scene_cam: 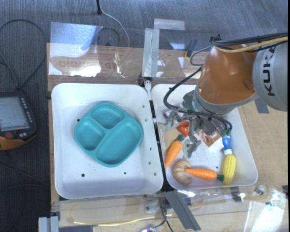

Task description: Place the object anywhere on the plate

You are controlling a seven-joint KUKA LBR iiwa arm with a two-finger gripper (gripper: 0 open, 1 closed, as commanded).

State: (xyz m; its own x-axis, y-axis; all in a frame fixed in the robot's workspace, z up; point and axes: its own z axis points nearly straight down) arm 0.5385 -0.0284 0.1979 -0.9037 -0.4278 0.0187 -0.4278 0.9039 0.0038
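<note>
The plate (108, 134), teal with three compartments, lies in the left bin (63, 144) with nothing on it. The arm (232, 76) reaches in from the right over the right bin (249, 170), its orange band covering the bin's upper part. The gripper (192, 140) hangs low among the toy food; its fingers are lost in the clutter of cables and metal parts, so whether the jaws are spread or pressed together cannot be told, and nothing can be seen between them.

Around it lie a small carrot (173, 152) just left of the gripper, tilted, near the wall between the bins; a red piece (183, 127) above it, partly hidden by the wrist; a tan croissant-like piece (181, 171) at the bin's front, touching a second carrot (201, 173) lying flat; a corn cob (228, 167) upright at the right; and a blue-capped item (226, 143) just above it. A brown piece (211, 138) sits beside the gripper. The wall between the bins (157, 139) stands between all these and the plate. A teach pendant (9, 117) rests at far left.
</note>
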